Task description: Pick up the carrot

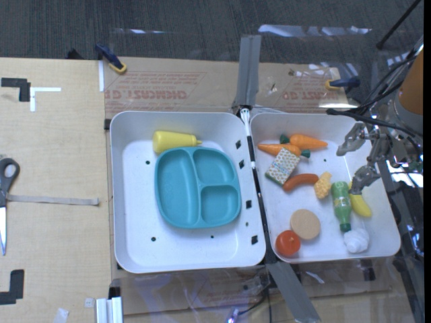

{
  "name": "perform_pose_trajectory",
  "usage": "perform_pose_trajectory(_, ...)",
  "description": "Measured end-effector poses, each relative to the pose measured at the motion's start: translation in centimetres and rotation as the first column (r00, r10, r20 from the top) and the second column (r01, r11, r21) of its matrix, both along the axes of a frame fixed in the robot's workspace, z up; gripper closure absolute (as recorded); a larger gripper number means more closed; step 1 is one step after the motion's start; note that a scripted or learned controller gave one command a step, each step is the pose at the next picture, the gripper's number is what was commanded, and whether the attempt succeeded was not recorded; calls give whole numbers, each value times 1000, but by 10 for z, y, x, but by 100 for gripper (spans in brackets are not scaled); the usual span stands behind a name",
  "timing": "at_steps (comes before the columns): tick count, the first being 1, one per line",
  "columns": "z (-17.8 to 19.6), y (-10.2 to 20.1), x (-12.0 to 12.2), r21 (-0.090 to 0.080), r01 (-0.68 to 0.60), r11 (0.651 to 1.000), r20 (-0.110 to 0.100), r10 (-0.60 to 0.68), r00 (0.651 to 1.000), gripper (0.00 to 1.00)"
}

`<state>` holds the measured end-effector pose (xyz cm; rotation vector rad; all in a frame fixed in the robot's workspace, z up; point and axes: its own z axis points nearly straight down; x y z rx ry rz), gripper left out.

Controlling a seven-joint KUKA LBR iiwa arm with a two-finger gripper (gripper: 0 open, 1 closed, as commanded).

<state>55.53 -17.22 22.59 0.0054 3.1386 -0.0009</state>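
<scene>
Scissors (7,180) lie at the far left of the tabletop (54,153), well away from the hand. Next comes the left bin (128,247), well apart from the hand, with a yellow squeeze bottle (174,140) on its side along the far wall and a blue divided plate (199,186) just in front of it, the two close or touching. The right bin (377,247) butts against it at the centre. At its far wall, well to the left of the hand, two carrots: one orange carrot (307,141) with a green top pointing left, and a second carrot (277,149) just left and slightly nearer, tip leftward. A speckled sponge block (283,166) leans against the second carrot's near side; a red-orange sausage (300,181) lies just beside it. Near the front wall sit a tomato (287,243) and a tan round biscuit (306,223), touching or nearly so. Closer to the hand: a corn cob (324,185), a green bottle (341,203) with a white cap, a banana (360,205) and a white ball of something soft (356,240). The hand (358,160) hangs over the right side of this bin, fingers (350,143) spread wide, nothing between them; one fingertip comes down just beside the banana and the green bottle. Both carrots lie apart from the hand, untouched.
</scene>
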Motion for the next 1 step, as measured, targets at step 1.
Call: perform_pose_trajectory(1, -132, -15, 56, 0, 58, 998, 3, -58, 998, 0)
